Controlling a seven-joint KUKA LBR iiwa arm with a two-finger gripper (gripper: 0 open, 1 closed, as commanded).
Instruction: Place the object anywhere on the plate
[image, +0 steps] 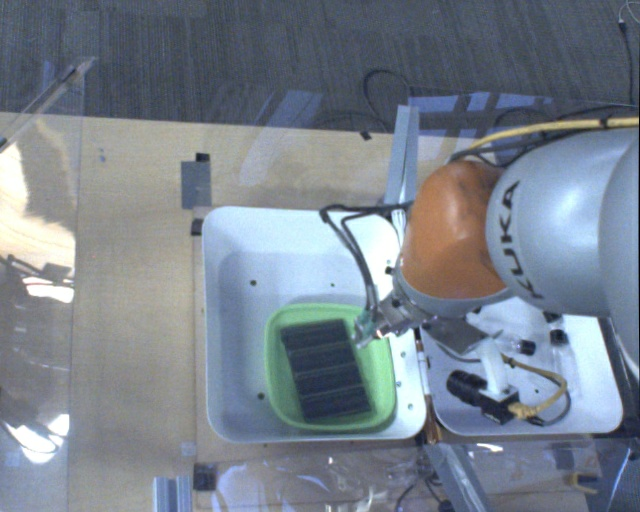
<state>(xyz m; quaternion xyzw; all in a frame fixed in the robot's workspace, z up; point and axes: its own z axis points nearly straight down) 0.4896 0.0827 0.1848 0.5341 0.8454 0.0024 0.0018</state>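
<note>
A green square plate (378, 372) lies in the near right part of the left white bin (228, 330). A black ridged rectangular object (323, 370) rests flat on the plate, covering most of its middle. My gripper (366, 326) hangs at the plate's far right corner, just beside the black object's far right end. The orange and grey wrist hides most of the gripper from above.
The grey arm with its orange band (455, 235) reaches in from the right and covers much of the right white bin (590, 400). The left bin's white floor (240, 300) shows on the far and left sides of the plate.
</note>
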